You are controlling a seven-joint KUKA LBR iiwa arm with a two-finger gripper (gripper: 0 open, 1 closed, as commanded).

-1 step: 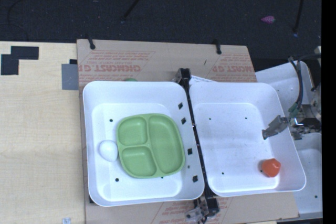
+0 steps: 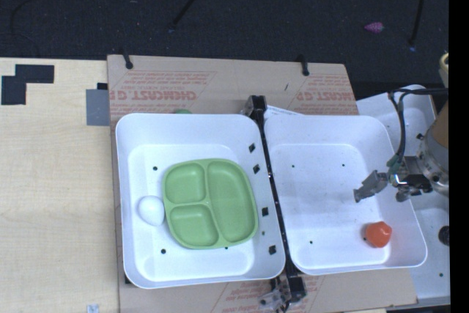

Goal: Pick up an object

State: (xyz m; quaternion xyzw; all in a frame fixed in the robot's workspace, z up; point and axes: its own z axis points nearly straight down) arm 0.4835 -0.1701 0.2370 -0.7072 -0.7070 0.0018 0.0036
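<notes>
Sitting near the front right corner of the right bin (image 2: 322,130), a small orange-red object (image 2: 378,234) rests on the bin floor, round in outline and too small for any surface detail to be read. It lies free, with nothing touching it. The gripper (image 2: 375,185) hangs above and just left of that object, apart from it, reaching in over the right bin's right rim. One grey finger points left toward the middle of the bin, and a second, darker part sits closer to the wrist, but they blur together, so whether the fingers are spread or pressed together cannot be told. Nothing is seen between them. The wrist and the arm (image 2: 440,157) behind it are cut off at the right side, and a dark cable (image 2: 399,124) loops up from the wrist.

To the left of the orange-red object, across the divider between the bins, the left bin (image 2: 146,130) holds a green three-compartment tray (image 2: 209,203) lying flat. A white ball (image 2: 152,210) touches the tray's left edge. Both bins sit on a cardboard sheet (image 2: 220,84) whose printed lettering reads upside down.
</notes>
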